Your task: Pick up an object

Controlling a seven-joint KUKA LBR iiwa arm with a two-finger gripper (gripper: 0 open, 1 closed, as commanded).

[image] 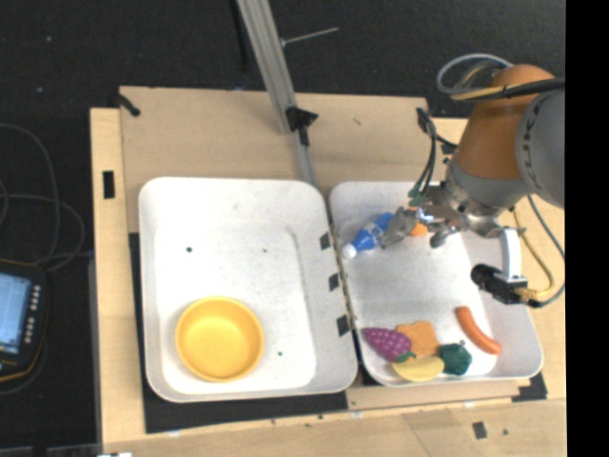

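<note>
Over the far half of the right bin (433, 284), the gripper (411, 227) hangs low from the grey arm (547, 150), whose orange band (493, 141) sits just above the wrist. Whether the gripper is open or closed cannot be told from this slanted view, and nothing is plainly seen in its grasp. A blue bottle (376, 231) lies on its side immediately to the gripper's left, tilted, with its white cap (349, 249) pointing toward the wall shared with the left bin (238, 227). The bottle's blue end reaches right up to the gripper; whether the two touch is unclear.

Along the near edge of the right bin a cluster of toy food lies close together: purple grapes (384, 341), an orange piece (420, 335), a yellow piece (419, 369) and a green piece (457, 358). An orange-red sausage (476, 329) lies just to their right, slanted.

A yellow bowl (220, 337) stands upright in the near left corner of the left bin, well apart from the gripper. Both bins rest on the pale wooden bench (209, 131).
</note>
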